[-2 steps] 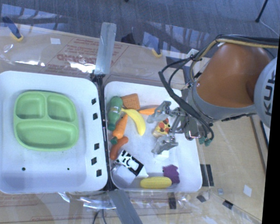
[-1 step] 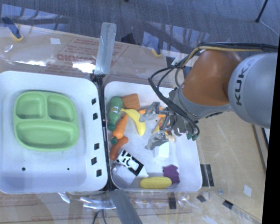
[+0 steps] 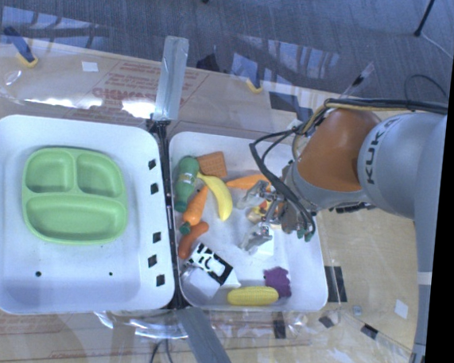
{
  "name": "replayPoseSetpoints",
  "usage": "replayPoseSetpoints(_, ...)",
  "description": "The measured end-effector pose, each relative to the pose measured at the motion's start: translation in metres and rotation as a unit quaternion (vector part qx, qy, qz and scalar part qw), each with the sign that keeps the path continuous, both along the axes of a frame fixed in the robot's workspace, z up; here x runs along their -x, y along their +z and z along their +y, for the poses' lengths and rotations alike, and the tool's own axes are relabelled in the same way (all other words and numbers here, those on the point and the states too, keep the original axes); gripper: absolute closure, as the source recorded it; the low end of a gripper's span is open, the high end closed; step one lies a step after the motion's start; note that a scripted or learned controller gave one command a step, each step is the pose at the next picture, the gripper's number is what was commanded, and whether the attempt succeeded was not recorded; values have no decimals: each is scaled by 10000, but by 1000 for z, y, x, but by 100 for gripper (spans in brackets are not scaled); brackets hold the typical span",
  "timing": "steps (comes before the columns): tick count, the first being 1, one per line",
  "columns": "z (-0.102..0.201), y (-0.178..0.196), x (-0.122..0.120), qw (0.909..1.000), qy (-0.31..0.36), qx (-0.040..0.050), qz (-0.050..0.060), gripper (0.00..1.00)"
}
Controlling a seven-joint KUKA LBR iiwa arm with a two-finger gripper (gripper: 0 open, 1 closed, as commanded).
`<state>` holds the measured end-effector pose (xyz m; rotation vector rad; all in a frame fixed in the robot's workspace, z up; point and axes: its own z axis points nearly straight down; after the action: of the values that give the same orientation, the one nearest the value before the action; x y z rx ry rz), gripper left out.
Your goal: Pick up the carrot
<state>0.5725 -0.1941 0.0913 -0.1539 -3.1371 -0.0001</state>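
You are watching the gripper (image 3: 264, 230) hanging in the right bin (image 3: 315, 266), its opening impossible to tell, while a carrot (image 3: 196, 206) is lying near the left wall against the banana (image 3: 217, 196), so a grab is risking the wrong item.

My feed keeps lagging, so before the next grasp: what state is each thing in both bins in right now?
Green divided plate: flat in the left bin.
Banana: lying in the right bin.
Carrots: lying by the left wall, not held.
Third carrot: lying near the hand.
Corn cob: lying at the near wall.
Purple grapes: resting beside the corn.
Hand: low in the right bin, nothing seen held.
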Motion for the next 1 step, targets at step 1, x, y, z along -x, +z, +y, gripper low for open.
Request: replayPoseSetpoints(1, -16, -1, -74, 9990, -436, -22, 107, 0)
